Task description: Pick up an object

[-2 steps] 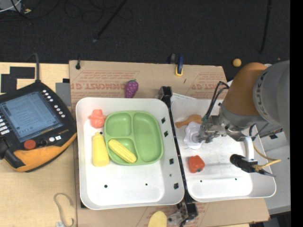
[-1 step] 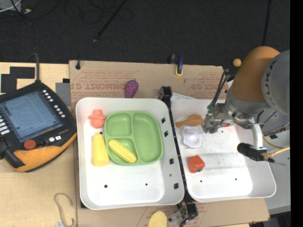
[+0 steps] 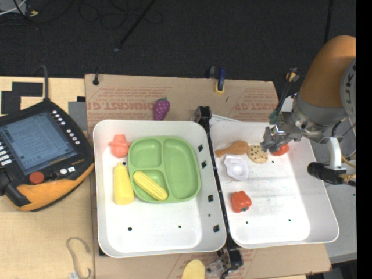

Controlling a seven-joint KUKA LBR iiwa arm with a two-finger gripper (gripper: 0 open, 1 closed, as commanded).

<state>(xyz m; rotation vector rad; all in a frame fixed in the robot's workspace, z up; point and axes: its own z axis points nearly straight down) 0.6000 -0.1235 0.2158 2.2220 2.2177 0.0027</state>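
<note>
Two shallow white bins (image 3: 273, 234) on a cardboard-covered bench: in the right bin's upper part, the grey two-finger gripper (image 3: 271, 142), its closure indiscernible, hangs just right of the round speckled cookie (image 3: 256, 153).

Small red-orange toy (image 3: 281, 149) low in right bin's upper right, partly hidden, just beside cookie (image 3: 256, 153)

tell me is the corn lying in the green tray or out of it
In it: the corn lies flat in a lower compartment of the green tray.
</note>
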